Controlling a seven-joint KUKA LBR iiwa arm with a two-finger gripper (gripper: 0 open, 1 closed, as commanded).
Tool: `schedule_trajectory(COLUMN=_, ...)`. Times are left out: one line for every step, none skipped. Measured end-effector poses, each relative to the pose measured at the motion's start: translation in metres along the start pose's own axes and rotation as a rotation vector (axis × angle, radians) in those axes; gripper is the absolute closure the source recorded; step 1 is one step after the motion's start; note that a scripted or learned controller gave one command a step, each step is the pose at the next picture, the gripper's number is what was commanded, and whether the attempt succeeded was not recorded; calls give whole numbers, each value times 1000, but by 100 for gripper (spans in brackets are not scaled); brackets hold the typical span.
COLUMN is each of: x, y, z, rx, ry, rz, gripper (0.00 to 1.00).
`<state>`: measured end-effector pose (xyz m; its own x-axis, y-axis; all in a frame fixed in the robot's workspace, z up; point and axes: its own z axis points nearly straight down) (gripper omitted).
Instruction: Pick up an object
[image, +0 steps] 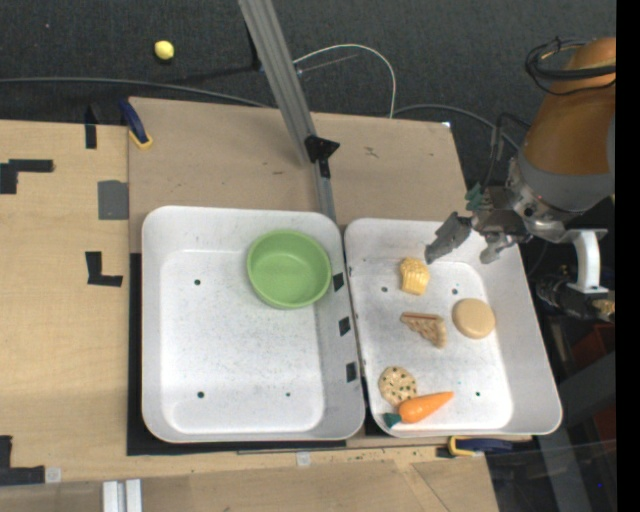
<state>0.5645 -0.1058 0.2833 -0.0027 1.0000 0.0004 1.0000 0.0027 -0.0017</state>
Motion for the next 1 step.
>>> schedule_trajectory(x=0, y=0, z=0, rx=0, ry=0, rz=0, gripper=0)
